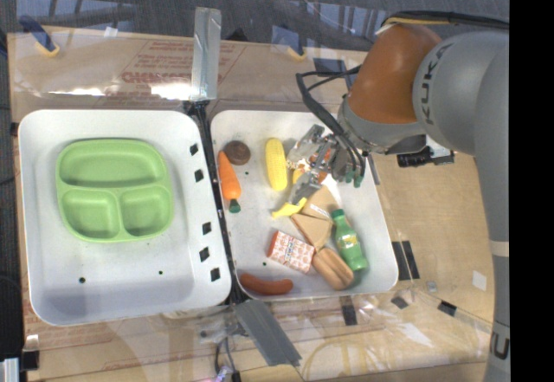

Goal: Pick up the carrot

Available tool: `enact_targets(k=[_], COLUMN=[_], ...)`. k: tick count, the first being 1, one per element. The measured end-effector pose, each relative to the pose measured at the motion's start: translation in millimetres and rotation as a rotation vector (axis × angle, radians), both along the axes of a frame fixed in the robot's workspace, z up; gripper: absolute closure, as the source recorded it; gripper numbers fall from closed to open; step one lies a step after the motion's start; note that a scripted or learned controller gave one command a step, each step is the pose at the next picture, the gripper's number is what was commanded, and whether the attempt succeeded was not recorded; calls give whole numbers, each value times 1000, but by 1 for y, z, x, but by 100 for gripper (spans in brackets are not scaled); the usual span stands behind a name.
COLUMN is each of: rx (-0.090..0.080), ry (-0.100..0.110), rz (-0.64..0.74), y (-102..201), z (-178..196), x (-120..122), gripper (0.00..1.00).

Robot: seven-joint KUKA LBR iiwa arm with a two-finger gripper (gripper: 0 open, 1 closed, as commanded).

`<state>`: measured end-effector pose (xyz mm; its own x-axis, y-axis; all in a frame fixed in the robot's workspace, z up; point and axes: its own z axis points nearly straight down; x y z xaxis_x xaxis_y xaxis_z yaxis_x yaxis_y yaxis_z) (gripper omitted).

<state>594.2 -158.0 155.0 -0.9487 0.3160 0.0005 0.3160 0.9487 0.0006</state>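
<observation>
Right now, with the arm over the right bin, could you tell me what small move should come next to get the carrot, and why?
Probably a short shift toward the view's left. The gripper hovers by the corn cob and cheese pieces, while the carrot lies untouched along the right bin's left wall, past the corn. It must be centred over the carrot before descending.

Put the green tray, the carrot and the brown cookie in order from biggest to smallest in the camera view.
1. Green tray, by far the biggest.
2. Carrot, long and thin.
3. Brown cookie, the smallest, just beside the carrot's top end.
</observation>
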Motion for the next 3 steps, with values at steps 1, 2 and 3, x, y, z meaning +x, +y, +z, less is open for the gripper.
enact_targets(k=[1,2,3], rx=[2,-2,0], ry=[4,-4,-4], rz=[81,-344,-404], y=[40,-32,36], z=[-66,-19,9], x=[36,40,48], gripper=[0,0,0])
